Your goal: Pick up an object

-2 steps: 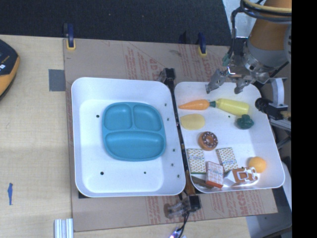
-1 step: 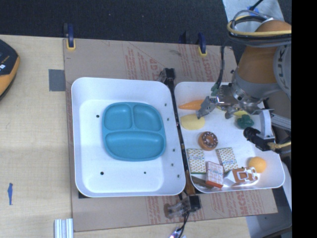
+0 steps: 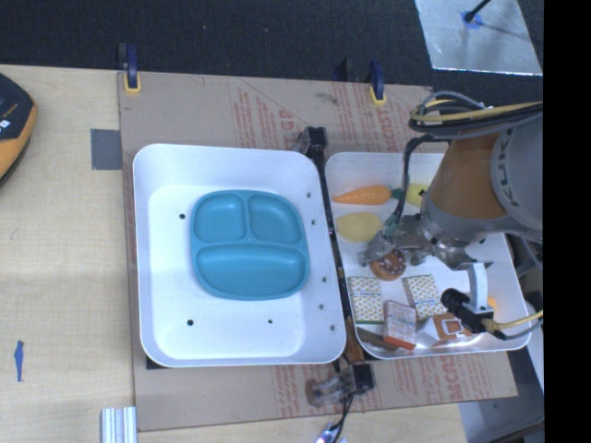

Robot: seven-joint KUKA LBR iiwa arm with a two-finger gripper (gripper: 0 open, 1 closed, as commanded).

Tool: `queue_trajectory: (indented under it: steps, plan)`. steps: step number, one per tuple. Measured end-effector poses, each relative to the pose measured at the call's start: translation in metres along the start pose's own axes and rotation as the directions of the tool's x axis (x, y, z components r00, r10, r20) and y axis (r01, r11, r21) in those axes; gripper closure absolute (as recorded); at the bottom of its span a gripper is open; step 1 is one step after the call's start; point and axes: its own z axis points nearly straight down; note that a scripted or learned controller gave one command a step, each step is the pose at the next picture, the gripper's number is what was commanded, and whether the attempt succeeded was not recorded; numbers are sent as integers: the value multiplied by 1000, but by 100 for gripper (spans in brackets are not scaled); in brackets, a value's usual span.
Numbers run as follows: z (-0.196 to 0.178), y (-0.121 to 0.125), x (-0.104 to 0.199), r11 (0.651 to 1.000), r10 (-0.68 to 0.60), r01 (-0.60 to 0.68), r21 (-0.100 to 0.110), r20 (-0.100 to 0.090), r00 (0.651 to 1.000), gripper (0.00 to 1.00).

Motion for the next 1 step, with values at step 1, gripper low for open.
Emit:
queue_trajectory:
  steps: [1]
  plan:
    - [-16,3,0,1000,-4,4,-9,2,1000,100]
